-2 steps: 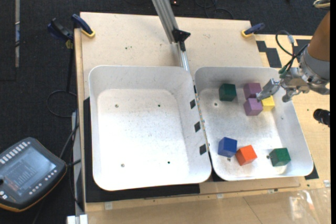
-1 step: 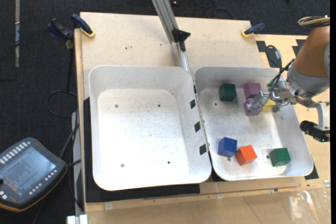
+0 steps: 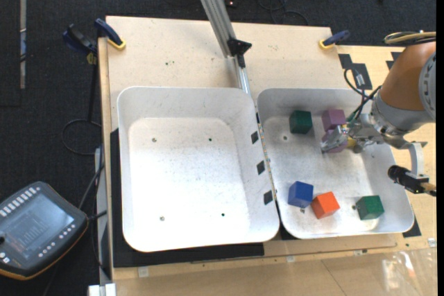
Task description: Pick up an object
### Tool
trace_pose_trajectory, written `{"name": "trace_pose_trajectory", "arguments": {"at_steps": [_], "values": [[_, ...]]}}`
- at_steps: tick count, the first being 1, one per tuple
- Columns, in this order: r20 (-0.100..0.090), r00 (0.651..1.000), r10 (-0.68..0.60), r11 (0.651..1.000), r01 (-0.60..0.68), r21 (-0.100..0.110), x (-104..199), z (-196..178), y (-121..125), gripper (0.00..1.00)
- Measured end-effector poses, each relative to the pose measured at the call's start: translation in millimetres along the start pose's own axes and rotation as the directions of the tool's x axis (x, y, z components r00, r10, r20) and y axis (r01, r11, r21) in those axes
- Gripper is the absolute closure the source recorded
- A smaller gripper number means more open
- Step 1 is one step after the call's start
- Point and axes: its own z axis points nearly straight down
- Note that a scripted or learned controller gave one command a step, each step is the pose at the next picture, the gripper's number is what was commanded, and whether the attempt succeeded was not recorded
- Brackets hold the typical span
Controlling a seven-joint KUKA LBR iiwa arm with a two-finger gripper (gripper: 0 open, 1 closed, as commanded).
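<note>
Several small blocks lie in the right bin. A dark green block sits near its back, with a purple block just to its right. A blue block and an orange block lie side by side near the front, and another green block sits at the front right. My gripper reaches in from the right and hangs low just in front of the purple block, its tip touching or nearly touching that block's front edge. Nothing shows between its fingers.
The left bin stands beside the right one, their rims meeting at the middle. A metal pole slants down to the bench behind the bins. Clamps sit at the bench's back corners. A teach pendant lies at the lower left.
</note>
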Motion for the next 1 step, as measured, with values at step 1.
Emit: {"name": "trace_pose_trajectory", "arguments": {"at_steps": [1], "values": [[-0.001,1.0,-0.001,1.0,0.001,-0.001,0.5,-11.0,0.3,1.0]]}}
